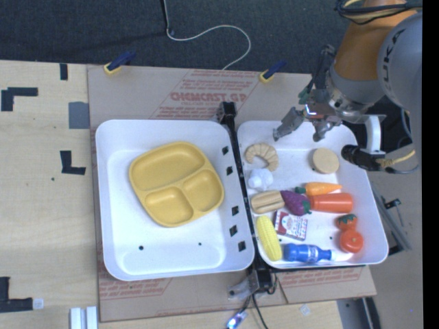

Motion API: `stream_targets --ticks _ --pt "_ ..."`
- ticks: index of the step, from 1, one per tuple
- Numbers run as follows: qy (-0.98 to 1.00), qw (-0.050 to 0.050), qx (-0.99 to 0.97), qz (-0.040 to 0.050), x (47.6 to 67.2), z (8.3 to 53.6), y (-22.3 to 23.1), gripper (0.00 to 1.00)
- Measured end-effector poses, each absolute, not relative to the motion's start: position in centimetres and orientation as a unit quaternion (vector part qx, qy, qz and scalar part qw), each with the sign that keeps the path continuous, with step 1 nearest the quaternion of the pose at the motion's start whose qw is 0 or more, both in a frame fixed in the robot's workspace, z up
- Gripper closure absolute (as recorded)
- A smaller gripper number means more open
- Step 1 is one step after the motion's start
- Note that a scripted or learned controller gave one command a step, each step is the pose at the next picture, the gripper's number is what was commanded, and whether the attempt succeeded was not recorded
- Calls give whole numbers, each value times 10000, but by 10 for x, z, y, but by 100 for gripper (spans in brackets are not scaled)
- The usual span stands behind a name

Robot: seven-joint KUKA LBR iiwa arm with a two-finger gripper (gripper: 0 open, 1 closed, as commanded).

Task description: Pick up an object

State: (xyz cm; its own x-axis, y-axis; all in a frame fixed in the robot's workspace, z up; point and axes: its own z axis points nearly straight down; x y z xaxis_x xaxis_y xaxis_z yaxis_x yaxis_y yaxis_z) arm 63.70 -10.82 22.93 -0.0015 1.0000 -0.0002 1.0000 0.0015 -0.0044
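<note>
Two bins on surface (pixel 48 184): pincer (pixel 302 127) open, gripping nothing, above right bin (pixel 370 252) near croissant (pixel 262 155); yellow tray (pixel 177 182) in left bin (pixel 110 184).

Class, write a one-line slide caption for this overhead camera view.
Open gripper hovers above the right bin of toy food, croissant nearest; yellow divided tray sits in the left bin.

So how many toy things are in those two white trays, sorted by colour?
Yellow: 2, divided plate, corn
Tan: 3, croissant, round biscuit, hot dog
Orange or red: 4
Purple: 1
Blue: 1
White: 1
Total: 12
</note>
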Motion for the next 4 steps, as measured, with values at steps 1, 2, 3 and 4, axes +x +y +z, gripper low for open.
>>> stream_targets --ticks 1,2,3,4 --pt "-7072 70 -7069 47 610 102 -101 0" --pt "-7101 -6 -7041 -20 644 187 -35 0" --pt "-7080 23 -7062 24 628 181 -17 0" --pt "-7074 41 -7068 38 556 181 7 0"
